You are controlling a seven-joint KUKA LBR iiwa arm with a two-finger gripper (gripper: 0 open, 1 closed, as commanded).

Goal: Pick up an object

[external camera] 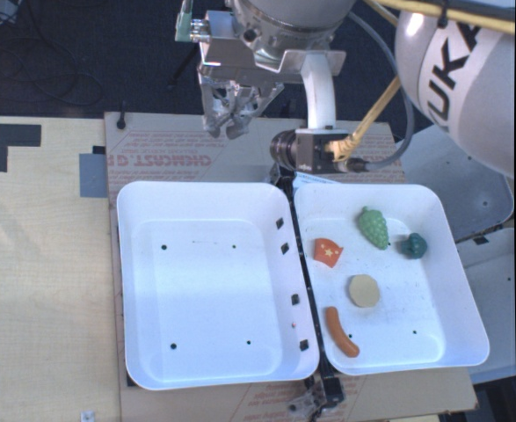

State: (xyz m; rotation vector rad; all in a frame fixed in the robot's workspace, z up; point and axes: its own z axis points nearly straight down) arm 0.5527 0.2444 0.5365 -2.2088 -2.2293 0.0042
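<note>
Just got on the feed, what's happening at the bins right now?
The grey KUKA arm's two-finger gripper hangs above the cardboard behind the left white bin, with nothing between its fingers. All five pieces lie in the right white bin: a green bunch of grapes, a dark green broccoli piece, a red wedge, a round beige disc and an orange sausage.

Silver-grey gripper [231,117] up top, and below it to its right a white bin [455,262] with a bumpy light-green bunch [374,227], a dark-green piece [413,245], a red block [328,252] with yellow marks, a beige disc [363,291] and an orange sausage [341,332].
</note>
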